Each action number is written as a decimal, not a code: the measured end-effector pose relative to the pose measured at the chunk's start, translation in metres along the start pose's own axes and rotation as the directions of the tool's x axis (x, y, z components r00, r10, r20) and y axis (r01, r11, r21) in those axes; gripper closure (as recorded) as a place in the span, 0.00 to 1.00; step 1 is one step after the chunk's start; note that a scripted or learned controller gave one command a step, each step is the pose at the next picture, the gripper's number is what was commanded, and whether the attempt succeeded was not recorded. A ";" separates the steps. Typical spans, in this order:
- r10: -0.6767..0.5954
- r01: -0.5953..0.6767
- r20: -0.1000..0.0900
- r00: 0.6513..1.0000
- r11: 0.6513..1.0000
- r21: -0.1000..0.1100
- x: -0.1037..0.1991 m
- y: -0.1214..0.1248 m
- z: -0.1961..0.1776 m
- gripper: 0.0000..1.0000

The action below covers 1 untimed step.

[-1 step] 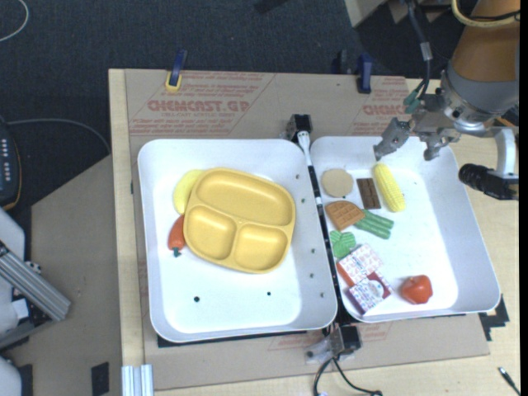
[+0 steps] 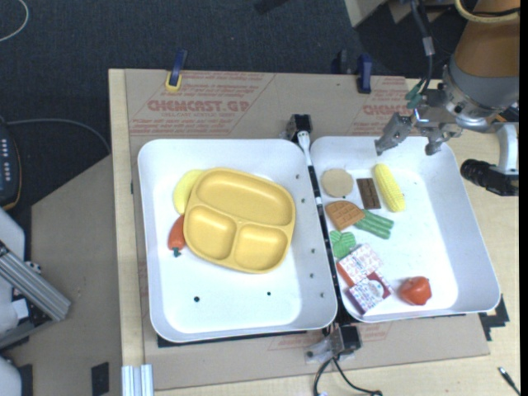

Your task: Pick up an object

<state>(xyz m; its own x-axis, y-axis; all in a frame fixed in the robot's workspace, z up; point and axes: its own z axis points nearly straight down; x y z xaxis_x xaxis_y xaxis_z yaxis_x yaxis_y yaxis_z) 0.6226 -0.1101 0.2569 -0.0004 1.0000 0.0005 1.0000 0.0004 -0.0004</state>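
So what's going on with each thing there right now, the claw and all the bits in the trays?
gripper: fingers open, holding nothing, above the right bin's far edge
corn cob: lying loose in the right bin
red tomato: loose, near the bin's front
yellow divided tray: flat in the left bin, compartments up
carrot: partly tucked under the tray's edge

Yellow plate (image 2: 185, 190) and orange pepper (image 2: 176, 236) partly under tray (image 2: 239, 219).

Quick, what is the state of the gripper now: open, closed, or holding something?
Gripper: open, holding nothing; it hangs above the far edge of the right bin, beyond the corn cob.
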 end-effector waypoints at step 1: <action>0.001 -0.001 0.000 1.000 1.000 0.006 0.000 0.001 0.063 0.00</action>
<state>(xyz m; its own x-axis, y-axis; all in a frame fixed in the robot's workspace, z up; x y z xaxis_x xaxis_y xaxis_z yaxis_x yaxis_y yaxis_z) 0.6236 -0.1105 0.1935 0.0003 1.0000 0.0009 1.0000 -0.0003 -0.0061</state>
